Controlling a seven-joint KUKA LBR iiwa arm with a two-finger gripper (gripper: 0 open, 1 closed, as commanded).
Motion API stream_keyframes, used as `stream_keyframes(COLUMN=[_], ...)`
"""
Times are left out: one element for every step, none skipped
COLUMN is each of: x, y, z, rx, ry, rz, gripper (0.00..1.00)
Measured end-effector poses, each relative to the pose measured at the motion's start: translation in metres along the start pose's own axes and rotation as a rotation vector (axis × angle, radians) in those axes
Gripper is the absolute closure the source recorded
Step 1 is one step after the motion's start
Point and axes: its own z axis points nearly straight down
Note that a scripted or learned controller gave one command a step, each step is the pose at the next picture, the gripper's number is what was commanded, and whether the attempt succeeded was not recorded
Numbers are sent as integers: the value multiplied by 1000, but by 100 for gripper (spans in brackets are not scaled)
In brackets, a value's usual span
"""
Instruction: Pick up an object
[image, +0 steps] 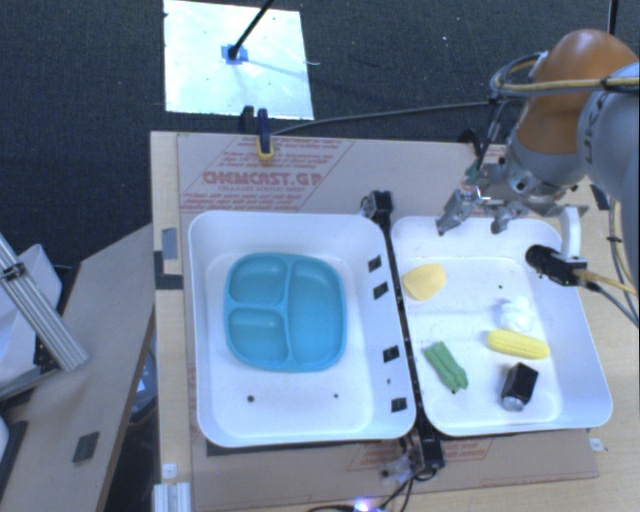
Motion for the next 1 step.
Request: stream_keyframes(x=[7], y=[3], z=[60], rx=[4], ry=[0], rz=[-3], gripper=[0])
